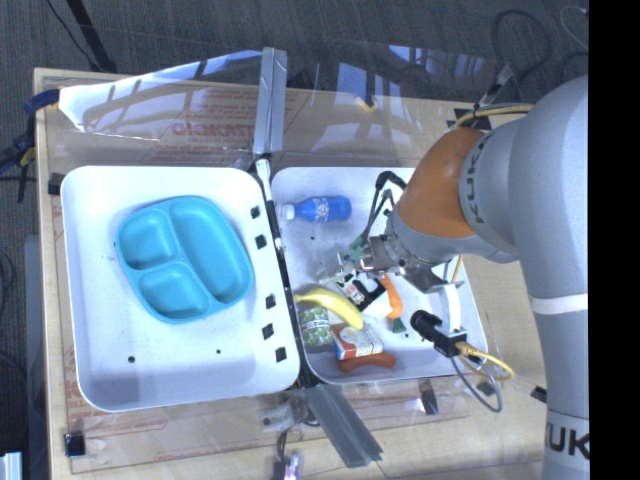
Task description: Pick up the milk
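The milk (358, 342) is a small white and orange carton lying near the front of the right bin (300, 190), between a banana (331, 306) and a reddish sausage (368, 363). My gripper (362, 266) is down inside the right bin, above and behind the milk, in the clutter just past the banana's far end. The grey and orange wrist hides most of it. Nothing can be seen held in it.
A blue bottle (318, 209) lies at the back of the right bin. A green can (315, 327) sits left of the milk, and an orange carrot (394, 300) lies to its right. The left bin (90, 348) holds a blue divided plate (183, 257).
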Action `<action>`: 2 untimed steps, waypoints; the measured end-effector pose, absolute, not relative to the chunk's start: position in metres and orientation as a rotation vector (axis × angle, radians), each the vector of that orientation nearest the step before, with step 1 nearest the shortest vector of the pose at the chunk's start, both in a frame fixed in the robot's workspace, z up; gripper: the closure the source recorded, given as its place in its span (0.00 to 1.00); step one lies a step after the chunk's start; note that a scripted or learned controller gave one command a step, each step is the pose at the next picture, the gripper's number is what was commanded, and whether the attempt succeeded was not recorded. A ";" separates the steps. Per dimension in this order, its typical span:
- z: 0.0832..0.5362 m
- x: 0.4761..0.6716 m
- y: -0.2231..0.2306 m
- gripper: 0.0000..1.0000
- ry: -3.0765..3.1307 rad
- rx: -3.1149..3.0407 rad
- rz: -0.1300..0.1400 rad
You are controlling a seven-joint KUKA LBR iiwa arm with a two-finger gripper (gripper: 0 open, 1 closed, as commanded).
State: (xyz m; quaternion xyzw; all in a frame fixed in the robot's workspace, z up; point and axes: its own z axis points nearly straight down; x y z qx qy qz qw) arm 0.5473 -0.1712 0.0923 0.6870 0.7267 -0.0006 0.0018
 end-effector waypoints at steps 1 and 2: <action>0.102 0.548 -0.171 1.00 2.281 2.153 -0.004; 0.182 0.503 -0.156 1.00 2.248 2.195 -0.004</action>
